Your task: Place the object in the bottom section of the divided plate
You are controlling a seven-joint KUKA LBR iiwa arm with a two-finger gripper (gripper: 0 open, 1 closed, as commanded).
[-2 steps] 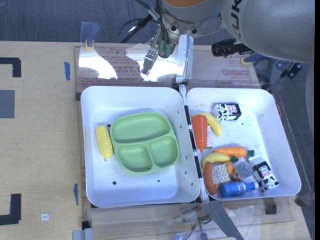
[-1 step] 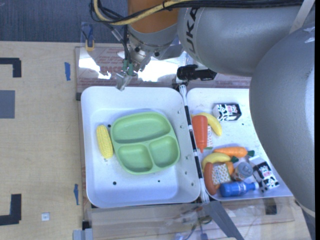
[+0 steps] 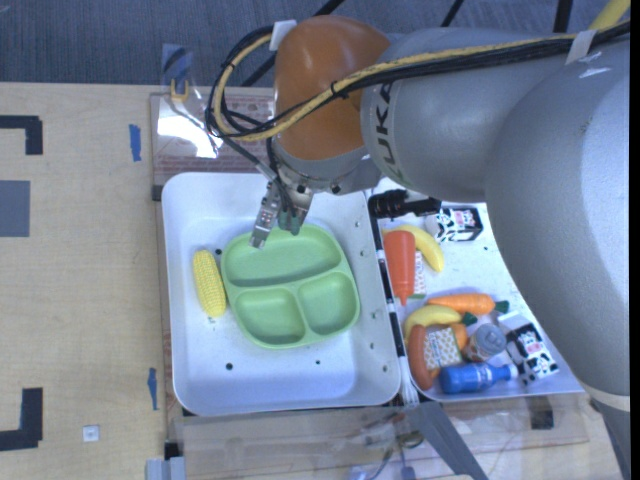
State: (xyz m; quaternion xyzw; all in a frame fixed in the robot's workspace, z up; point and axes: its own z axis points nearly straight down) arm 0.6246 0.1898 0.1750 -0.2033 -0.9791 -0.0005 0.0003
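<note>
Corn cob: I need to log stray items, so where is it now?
The corn cob lies in the left bin, just left of the green divided plate, touching or nearly touching its rim.

You cannot see much of the right white plastic bin (image 3: 500, 393) because the bulky grey arm (image 3: 520, 148) covers its far side, and the small two-finger gripper (image 3: 278, 220) blurs against the green divided plate (image 3: 290, 288).

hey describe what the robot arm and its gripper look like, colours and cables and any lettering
The arm is bulky, rounded and light grey, with a glossy orange band above the wrist. Black and yellow cables run along it and loop by the orange part. Dark lettering shows partly on the grey casing. The gripper is small, metallic grey.
</note>
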